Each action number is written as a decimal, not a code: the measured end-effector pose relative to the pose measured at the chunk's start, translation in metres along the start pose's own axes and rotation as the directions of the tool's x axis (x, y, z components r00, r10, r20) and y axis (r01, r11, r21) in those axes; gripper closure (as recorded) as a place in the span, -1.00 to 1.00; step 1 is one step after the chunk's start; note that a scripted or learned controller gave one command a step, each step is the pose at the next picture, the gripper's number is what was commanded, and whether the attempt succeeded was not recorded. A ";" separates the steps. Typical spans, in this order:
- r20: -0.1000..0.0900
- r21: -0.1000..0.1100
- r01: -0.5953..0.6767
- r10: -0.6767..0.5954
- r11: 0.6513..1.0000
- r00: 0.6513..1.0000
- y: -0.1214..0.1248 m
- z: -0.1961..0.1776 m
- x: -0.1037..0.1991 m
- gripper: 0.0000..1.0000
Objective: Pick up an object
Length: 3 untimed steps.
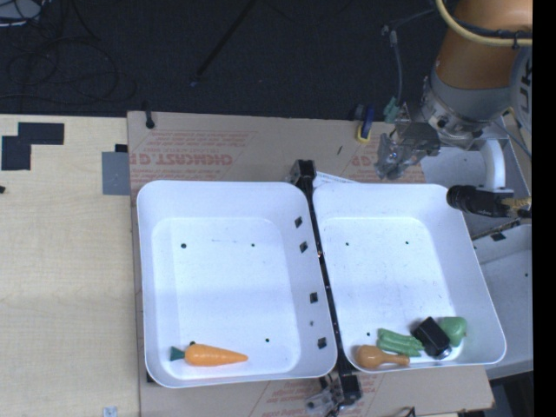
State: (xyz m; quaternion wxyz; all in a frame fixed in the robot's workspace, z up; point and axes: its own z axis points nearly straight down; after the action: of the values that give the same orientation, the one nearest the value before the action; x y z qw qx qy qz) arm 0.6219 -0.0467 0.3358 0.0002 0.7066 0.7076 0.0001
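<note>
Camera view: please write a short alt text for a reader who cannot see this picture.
Two shallow white bins sit side by side on a bench; the left bin holds a toy carrot near its front edge. The right bin holds a small pile of toys in its front corner. The robot's hand is behind the right bin's far rim.

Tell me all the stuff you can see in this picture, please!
bins: 2, white, side by side on the bench
carrot: 1, orange with a green end, near front edge of the left bin
pear-shaped toy: 1, tan, front of the right bin
green bean toy: 1, green, just behind the pear-shaped toy
black block: 1, black, front right of the right bin, lying against the green piece
green piece: 1, light green, front right corner of the right bin
cardboard sheet: 1, brown, under the bins
arm: 1, grey with an orange band, upper right
gripper: 1, grey, above the right bin's back edge
</note>
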 end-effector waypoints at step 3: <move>-0.002 -0.001 0.005 -0.005 1.000 1.000 -0.019 -0.050 0.091 1.00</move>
State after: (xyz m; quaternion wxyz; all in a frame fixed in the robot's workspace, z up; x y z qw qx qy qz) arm 0.6027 0.0442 0.3855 0.0000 0.7047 0.7095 0.0010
